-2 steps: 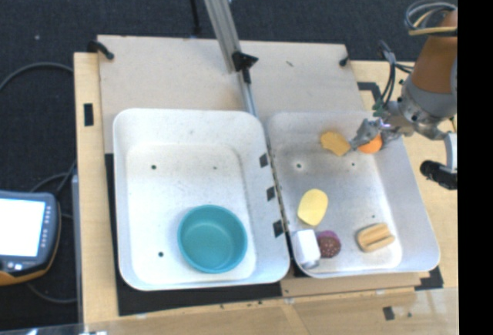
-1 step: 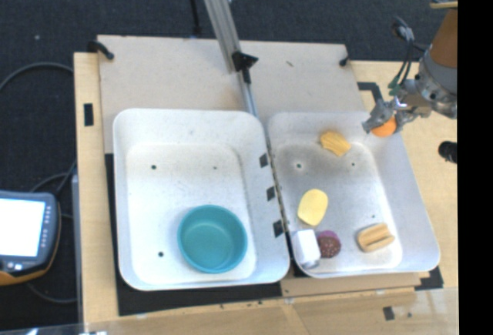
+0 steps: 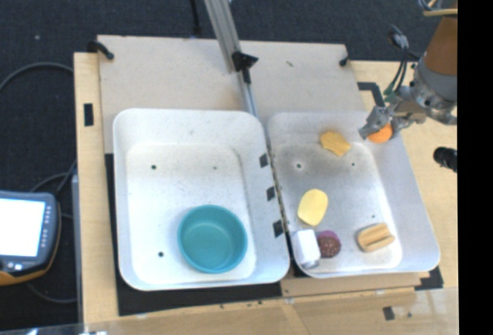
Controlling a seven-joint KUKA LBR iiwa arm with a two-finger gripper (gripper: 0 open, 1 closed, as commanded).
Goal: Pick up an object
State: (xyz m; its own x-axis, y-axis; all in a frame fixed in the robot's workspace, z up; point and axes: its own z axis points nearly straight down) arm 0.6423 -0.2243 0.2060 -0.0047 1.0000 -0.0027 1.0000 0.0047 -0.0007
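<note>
while you watch from above, the gripper (image 3: pixel 377 128) sits at the far right rim of the right bin (image 3: pixel 408 195), fingers closed around a small orange object (image 3: pixel 380 135). you want a straight, slow lift here so that the piece doesn't slip out. below it lie a yellow chip (image 3: pixel 335 143), a pale yellow piece (image 3: pixel 312 206), a tan block (image 3: pixel 375 237), a maroon ball (image 3: pixel 330 244) and a white block (image 3: pixel 307 247). left bin (image 3: pixel 139 133) holds a teal bowl (image 3: pixel 212 239).
</note>
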